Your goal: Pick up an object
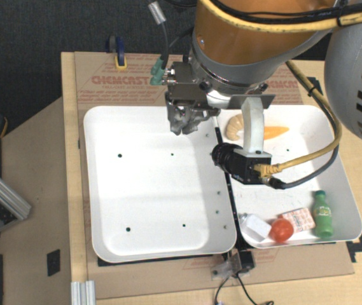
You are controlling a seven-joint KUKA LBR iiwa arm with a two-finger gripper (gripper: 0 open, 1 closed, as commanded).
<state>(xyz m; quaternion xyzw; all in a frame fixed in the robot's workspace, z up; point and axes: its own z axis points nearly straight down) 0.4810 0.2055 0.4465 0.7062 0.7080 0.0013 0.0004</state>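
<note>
Evidently, no object is seen between the fingers of the gripper [184, 124]; whether those fingers are spread or pressed together cannot be told. The gripper is held over the far right part of the left bin [114, 170], at about one o'clock of its floor. The candidate objects are found in the right bin [346, 202]: a pale bread-like piece [234, 127] and an orange piece [275, 132] at twelve o'clock, partly hidden by the arm; a green bottle [322, 213], a red-and-white packet [300, 219], a red tomato [282, 230] and a white piece [253, 226] at about six o'clock. Both bins are borne by a cardboard sheet [85, 81].
</note>
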